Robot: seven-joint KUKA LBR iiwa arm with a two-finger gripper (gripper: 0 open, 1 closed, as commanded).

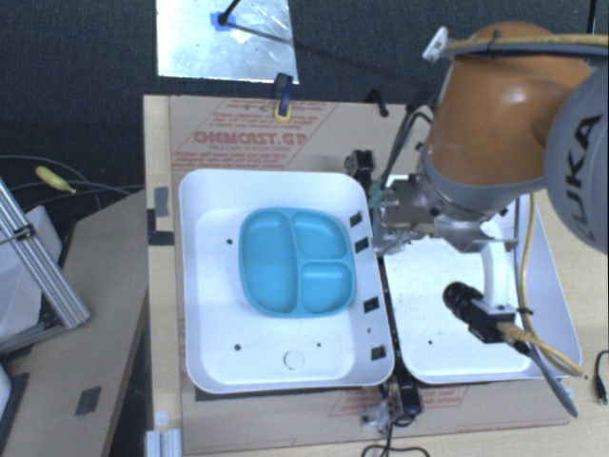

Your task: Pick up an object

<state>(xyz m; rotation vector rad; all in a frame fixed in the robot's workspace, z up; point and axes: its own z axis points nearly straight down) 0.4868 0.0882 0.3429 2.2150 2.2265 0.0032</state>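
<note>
lying flat in its white bin [205,255], blue plate [295,260] near the pincer [400,223]

Left bin [214,350] and right bin [428,355] sit side by side on a board [247,136], inner rims touching. A plate [295,260] lies in the middle of the left bin. My arm [495,112] hangs over the right bin's rear, near the shared rim. A sheet [224,27] lies behind the board.
</note>
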